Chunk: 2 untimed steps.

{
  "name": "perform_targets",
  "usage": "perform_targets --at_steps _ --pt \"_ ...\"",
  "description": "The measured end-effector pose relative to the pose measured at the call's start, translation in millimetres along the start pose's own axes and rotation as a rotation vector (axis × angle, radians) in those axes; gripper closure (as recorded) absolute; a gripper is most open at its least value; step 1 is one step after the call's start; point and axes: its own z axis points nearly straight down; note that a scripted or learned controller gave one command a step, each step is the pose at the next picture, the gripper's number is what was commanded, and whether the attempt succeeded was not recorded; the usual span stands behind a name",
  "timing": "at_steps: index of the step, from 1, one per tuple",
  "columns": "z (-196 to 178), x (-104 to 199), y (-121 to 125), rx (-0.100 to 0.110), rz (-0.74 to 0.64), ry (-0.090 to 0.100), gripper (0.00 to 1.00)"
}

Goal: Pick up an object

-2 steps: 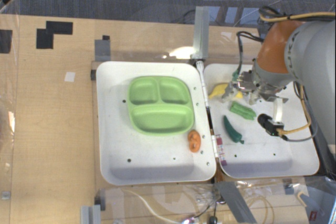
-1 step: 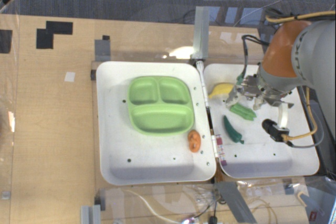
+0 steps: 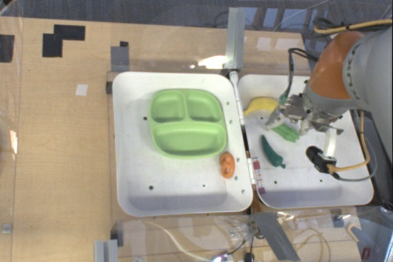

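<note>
Over the right bin (image 3: 344, 193), the jaws (image 3: 290, 124) hang low by a light green piece (image 3: 285, 132); whether spread or pressed together, I cannot tell. Nearby lie a banana (image 3: 260, 106) and a dark green vegetable (image 3: 272, 152).

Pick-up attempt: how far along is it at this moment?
Done: the arm has reached the right bin, gripper low beside the light green object. In hand: nothing visibly lifted. Left: grasp and raise one; the banana and dark green pepper also lie loose.
</note>
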Motion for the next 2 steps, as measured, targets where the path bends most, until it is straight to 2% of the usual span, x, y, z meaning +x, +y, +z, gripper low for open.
perform_targets --at_steps 1,2 --pt "-12 1 2 -0.006 -0.002 0.002 1.0" --pt "-95 49 41 0.004 -0.048 -0.003 1.0"
